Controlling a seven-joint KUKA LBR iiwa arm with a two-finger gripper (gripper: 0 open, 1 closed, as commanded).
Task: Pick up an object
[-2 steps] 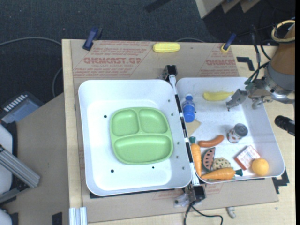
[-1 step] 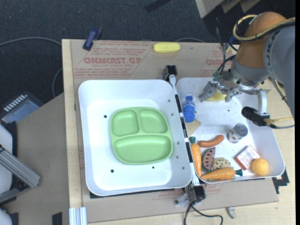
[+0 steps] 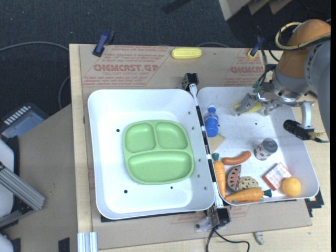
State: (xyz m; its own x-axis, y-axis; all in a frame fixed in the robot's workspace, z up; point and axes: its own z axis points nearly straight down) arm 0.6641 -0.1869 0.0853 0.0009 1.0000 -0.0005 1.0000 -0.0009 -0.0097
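Note:
My gripper (image 3: 251,104) hangs low over the far part of the right bin (image 3: 294,140), with the grey arm and its orange band (image 3: 304,33) behind it at the upper right. A small yellowish piece (image 3: 242,107) shows at its tip; whether it is gripped is unclear. Toys lie in this bin: a blue bottle (image 3: 211,121) by the left wall, a red sausage (image 3: 237,158), a small can (image 3: 265,148), a red box (image 3: 276,175), a yellow lemon (image 3: 291,186), two carrots (image 3: 219,175) (image 3: 244,195), a watermelon slice (image 3: 233,176) and a cookie (image 3: 248,183).
The left bin (image 3: 105,140) holds a green divided plate (image 3: 157,151). A yellow corn-like item (image 3: 186,53) lies on the cardboard behind the bins. Blue clamps (image 3: 101,43) (image 3: 255,47) sit at the back edge. A black clip (image 3: 190,80) joins the bins.

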